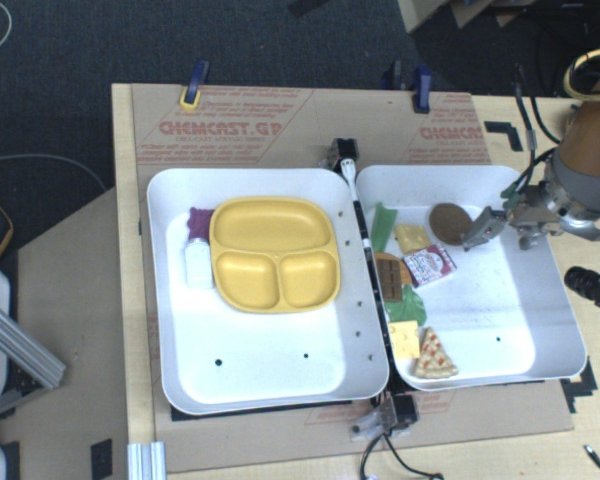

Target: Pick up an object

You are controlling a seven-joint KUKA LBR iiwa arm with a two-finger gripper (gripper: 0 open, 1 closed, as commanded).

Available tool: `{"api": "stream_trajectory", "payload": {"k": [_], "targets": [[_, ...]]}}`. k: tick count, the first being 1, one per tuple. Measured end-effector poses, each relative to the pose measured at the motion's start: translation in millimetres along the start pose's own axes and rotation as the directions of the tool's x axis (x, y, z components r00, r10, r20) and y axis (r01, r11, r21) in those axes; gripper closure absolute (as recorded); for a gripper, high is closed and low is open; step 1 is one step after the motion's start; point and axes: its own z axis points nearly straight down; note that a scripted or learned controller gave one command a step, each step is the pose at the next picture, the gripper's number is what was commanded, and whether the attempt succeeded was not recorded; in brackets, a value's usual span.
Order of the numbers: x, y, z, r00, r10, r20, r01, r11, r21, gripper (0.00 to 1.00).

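— Which object is in play?
— A brown round piece (446,222) in the right bin (525,343), upper middle, just left of the claw (483,229).
— And the claw?
— It hangs at the piece's right edge; spread or pressed together cannot be told. The arm (580,173) reaches in from the right; the likely move is a short shift leftward.
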Motion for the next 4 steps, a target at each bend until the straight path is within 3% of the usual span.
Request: {"api": "stream_trajectory", "payload": {"k": [2,3,4], "targets": [[1.1,3.9,92.3,1.0,0.001,-0.002,-0.001,1.0,-0.006,0.0],[1.0,7.0,76.6,1.0,0.0,0.0,0.0,1.0,-0.018,1.0],[11.0,7.4,26.2,1.0,-0.002,0.004,0.002,1.0,-0.013,1.0]]}}
